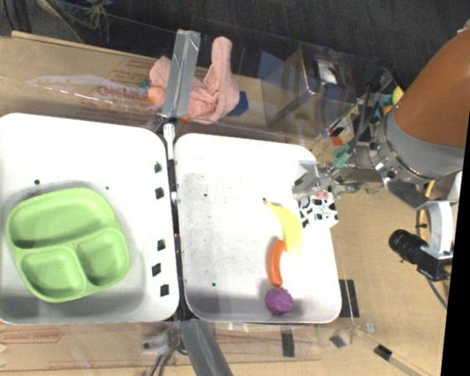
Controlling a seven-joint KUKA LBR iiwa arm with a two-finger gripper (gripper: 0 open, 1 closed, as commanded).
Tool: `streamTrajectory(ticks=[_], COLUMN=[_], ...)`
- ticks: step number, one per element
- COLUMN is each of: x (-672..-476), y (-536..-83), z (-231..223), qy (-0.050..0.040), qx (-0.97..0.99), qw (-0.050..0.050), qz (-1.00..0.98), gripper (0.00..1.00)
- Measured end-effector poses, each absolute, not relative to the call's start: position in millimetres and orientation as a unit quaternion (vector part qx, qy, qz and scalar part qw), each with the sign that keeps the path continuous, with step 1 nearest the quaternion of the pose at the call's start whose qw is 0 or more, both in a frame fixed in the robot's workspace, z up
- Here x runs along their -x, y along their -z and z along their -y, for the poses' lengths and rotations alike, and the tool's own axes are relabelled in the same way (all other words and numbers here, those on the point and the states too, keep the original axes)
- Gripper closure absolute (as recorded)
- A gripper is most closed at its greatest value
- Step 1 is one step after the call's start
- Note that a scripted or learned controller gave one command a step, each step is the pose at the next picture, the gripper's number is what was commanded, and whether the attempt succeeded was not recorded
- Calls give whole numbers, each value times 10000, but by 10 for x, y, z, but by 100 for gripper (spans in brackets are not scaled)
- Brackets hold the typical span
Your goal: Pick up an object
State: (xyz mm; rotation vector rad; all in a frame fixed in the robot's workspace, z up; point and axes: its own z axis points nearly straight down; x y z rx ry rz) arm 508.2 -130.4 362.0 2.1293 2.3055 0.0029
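Two white bins sit side by side, and the right bin (206, 289) serves as the landmark. Much of the arm (436, 88) is cut off at the frame's right side, and its wrist is a tangle of cables and metal that is hard to read. The gripper (319, 188) hangs over the right bin's far right corner; whether it is open or closed, or has hold of anything, I cannot tell. A yellow banana (288, 226) lies just beside it, inside that bin near the right wall. Next come an orange carrot (276, 263) and a purple ball (279, 301). Red lettering on the plastic sheet (103, 89) beyond the bins is too faint to read. A pink cloth (209, 83) lies behind the right bin.
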Motion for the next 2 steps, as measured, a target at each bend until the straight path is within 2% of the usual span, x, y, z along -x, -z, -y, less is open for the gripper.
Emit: streamTrajectory(ticks=[1,2], x=[-5083,-4761], y=[-3617,-2330], z=[1298,1519], qy=[-7,13], qx=[-6780,-6738], qw=[12,-20], qz=[-7351,-7389], gripper=[0,0])
